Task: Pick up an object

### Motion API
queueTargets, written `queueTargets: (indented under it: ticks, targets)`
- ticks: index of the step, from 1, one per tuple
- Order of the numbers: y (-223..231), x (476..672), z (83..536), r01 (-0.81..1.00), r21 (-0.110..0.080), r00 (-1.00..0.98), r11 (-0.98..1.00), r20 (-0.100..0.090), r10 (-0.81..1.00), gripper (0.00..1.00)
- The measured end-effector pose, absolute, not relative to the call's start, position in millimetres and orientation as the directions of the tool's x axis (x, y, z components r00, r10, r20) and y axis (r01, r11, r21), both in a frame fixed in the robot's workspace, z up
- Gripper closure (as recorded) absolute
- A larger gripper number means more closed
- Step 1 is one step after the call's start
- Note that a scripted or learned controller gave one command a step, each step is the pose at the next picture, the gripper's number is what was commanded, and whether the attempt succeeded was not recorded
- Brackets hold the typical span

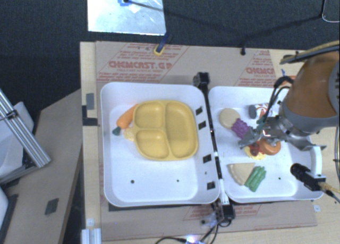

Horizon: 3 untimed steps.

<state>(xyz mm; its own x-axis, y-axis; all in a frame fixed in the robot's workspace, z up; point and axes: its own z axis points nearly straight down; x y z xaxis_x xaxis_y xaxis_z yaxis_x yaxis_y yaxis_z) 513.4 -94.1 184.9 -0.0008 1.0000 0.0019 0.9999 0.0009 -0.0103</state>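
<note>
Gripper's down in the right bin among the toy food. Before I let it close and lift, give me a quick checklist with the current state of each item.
1. Gripper is over the right bin: ok.
2. A target sits at the fingertips: ok, the purple grapes and a red and yellow piece lie right beside them.
3. Only one item in the grasp zone: not ok, those pieces crowd together.
4. Finger opening: cannot tell.
5. Anything already gripped: cannot tell.
6. Other items out of the lift path: ok, the green vegetable and tan slice lie nearer the front wall; the yellow tray and carrot are in the left bin.
</note>
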Motion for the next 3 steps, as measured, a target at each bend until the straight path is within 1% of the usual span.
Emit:
queueTargets:
  ticks: [1,2,3]
  targets:
    - [-94.2,516.2,189.8,1.0,0.0,-0.003,0.003,0.0,1.0,0.0]
    - [-99.4,512.6,145.7,1.0,-0.003,-0.001,0.001,0.001,1.0,0.0]
    - [-106.7,505.3,99.8,1.0,0.01,0.005,-0.005,-0.008,1.0,0.0]
